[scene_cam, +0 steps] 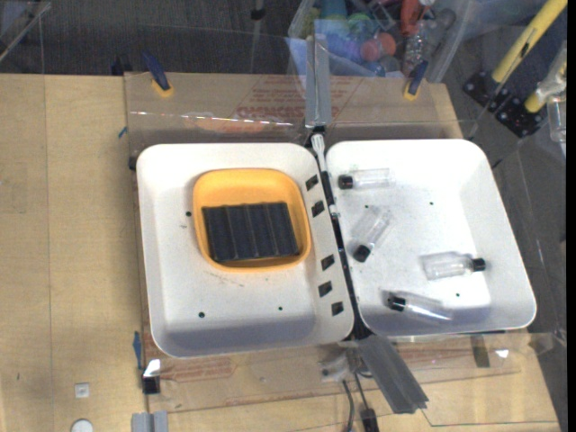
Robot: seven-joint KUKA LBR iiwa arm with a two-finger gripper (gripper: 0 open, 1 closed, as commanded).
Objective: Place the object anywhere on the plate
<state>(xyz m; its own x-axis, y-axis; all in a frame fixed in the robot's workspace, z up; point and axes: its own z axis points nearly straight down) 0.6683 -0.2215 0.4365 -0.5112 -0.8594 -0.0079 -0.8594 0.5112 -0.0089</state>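
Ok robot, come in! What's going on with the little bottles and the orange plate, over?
Four clear vials lying loose in right bin. Orange plate in left bin, dark ribbed insert on it. Nothing blocking.

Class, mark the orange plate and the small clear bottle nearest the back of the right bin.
orange plate (209,187), camera view, on its bare back-left rim.
small clear bottle (364,178), camera view, on the middle of its clear body.
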